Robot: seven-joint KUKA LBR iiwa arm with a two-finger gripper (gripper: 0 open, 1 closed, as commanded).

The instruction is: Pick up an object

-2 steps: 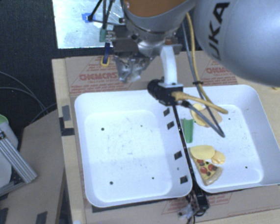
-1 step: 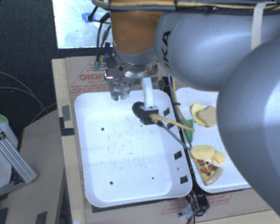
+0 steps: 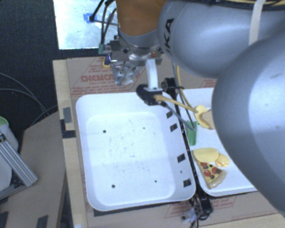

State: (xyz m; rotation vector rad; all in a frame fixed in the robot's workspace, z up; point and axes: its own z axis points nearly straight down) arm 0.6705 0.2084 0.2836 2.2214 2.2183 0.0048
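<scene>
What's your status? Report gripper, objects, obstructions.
Gripper over left bin's far rim, finger state unclear, nothing seen held. Pizza slice and yellow pieces in right bin. Arm overhangs right bin.

Two white bins [image 3: 131, 157], one pizza slice [image 3: 212, 173].

Smooth white plastic bin [image 3: 126, 152] (lightly scuffed) on matt brown cardboard [image 3: 86, 76].

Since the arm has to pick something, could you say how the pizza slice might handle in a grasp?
The pizza slice lies flat in the right bin, so fingers may struggle to get under it. It looks like a stiff toy, probably light and unlikely to roll. The yellow piece touching it might shift too.
</scene>
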